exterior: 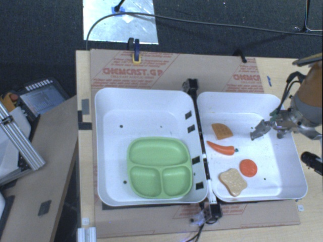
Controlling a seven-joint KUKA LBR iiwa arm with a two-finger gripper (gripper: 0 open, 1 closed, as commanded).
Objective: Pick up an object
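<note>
Tool (261,130) seen above right bin (287,185), finger state cannot be told, nothing visibly held. Chilli (221,148), tomato (248,168), bread slice (232,181), cracker (221,131) laid in bin.

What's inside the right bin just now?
Right bin holds a chilli, tomato, bread slice and a tan piece. The gripper hangs over its far right part, covering some floor there.

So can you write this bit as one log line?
gripper: over right bin, holding nothing | nearest: cracker | chili, tomato, bread untouched
</note>
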